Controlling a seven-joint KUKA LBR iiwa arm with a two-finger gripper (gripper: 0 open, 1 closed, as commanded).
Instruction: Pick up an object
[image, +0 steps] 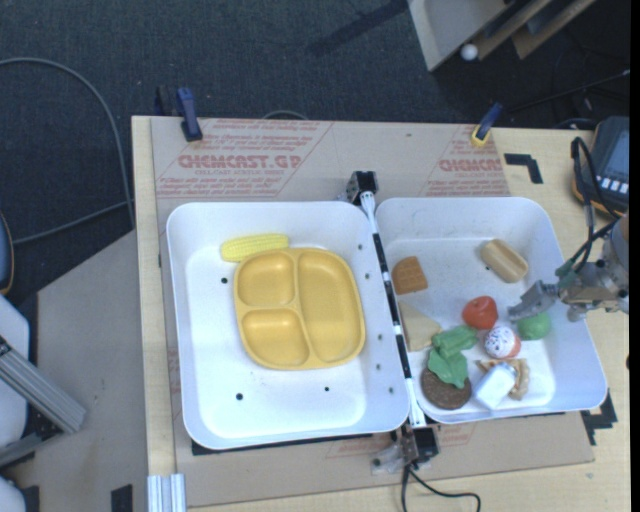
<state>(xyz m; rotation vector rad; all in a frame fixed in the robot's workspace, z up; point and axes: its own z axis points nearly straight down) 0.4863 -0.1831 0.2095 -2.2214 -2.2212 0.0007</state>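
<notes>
Toy foods in rt bin (560, 240): tomato (480, 310), bread roll (503, 260), lettuce (452, 352), patty (445, 390); corn cob (255, 246) in lt bin (190, 300).

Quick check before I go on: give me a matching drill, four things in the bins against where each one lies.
Things:
1. corn cob
2. yellow plate
3. bread roll
4. tomato

Places:
A. middle of the left bin
B. right bin, far side toward the right wall
C. left bin, just beyond the plate's far edge
D. right bin, near its middle, beside the tool

Pairs: 1-C, 2-A, 3-B, 4-D
</notes>
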